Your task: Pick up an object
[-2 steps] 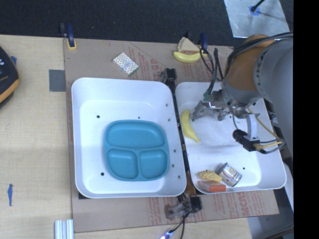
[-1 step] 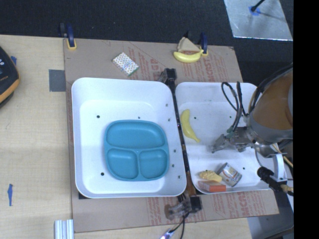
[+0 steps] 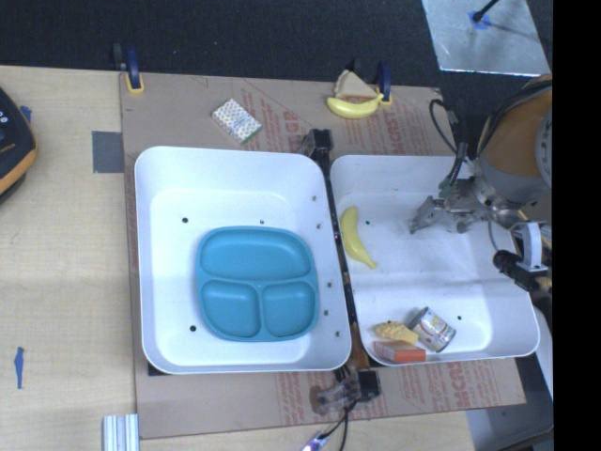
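In the right bin (image 3: 470, 172), a yellow banana (image 3: 357, 239) lies by the left wall. At the front wall sit a small silver can (image 3: 435, 328), a yellow piece (image 3: 394, 331) and an orange-red stick (image 3: 402, 353). My gripper (image 3: 427, 216) hangs over the middle back of this bin, pointing left. Its fingers are spread with nothing between them. It is a short way right of the banana and well behind the can. A blue divided plate (image 3: 255, 282) rests in the left bin (image 3: 155, 195).
Behind the bins on the cardboard lie a second banana with a sandwich-like toy (image 3: 355, 99) and a patterned packet (image 3: 236, 119). A black and yellow device (image 3: 11, 139) sits at the far left. Clamps hold the wall where the two bins meet.
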Robot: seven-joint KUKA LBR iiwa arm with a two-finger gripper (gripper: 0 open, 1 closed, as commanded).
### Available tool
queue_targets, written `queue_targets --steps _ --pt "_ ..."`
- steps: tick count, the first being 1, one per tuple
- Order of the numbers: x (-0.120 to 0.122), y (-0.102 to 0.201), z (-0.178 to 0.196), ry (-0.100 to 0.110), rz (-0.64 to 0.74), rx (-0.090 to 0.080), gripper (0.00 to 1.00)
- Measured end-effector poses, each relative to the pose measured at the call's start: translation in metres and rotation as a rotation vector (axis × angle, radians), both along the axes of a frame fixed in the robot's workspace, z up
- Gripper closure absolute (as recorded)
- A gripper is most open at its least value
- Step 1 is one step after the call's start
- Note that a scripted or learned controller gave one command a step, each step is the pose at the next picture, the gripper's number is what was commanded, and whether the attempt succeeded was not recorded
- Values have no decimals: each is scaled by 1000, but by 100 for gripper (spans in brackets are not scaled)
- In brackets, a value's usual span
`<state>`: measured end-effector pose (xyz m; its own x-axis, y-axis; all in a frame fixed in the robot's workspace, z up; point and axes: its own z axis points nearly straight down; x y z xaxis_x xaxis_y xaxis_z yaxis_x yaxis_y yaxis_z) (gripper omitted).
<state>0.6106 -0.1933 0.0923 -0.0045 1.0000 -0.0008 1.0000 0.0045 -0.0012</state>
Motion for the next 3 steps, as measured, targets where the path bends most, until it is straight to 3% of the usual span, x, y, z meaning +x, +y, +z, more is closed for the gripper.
queue_targets --steps 1,2,3 --pt "46 27 0 1 0 1 0" --pt "-32 43 46 2 -1 0 0" --pt "45 43 3 2 -1 1 0"
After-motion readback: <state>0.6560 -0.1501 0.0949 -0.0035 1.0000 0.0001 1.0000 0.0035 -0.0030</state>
